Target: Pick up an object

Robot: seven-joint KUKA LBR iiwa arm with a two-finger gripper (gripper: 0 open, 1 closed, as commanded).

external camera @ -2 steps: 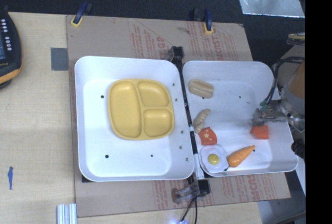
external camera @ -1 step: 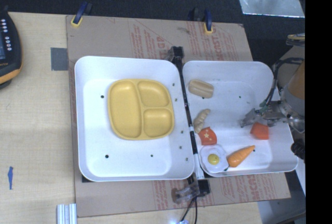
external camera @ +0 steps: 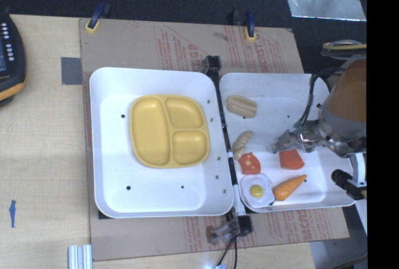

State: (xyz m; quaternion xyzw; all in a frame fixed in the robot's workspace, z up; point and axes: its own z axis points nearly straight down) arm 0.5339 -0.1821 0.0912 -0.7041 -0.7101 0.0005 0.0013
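The orange-red block [external camera: 292, 159] lies on the floor of the right bin [external camera: 274, 90], toward its right side, and the gripper [external camera: 288, 140] sits just above and beside it, its dark fingertips reaching in from the right and ending close to the block's upper left edge; whether they touch it cannot be told, and whether the claw is apart or together cannot be told either. Just below the block lies a toy carrot [external camera: 288, 187], tilted, its tip near the block's lower right. To the left of the carrot sits a fried egg [external camera: 257, 190], and above that a red strawberry-like piece [external camera: 249, 163]. A pale peanut-shaped piece [external camera: 242, 142] lies beside the bin's left wall, and a tan bread roll [external camera: 241, 106] lies nearer the far wall. The left bin [external camera: 112, 193] bears a yellow divided plate [external camera: 168, 131] at its middle.
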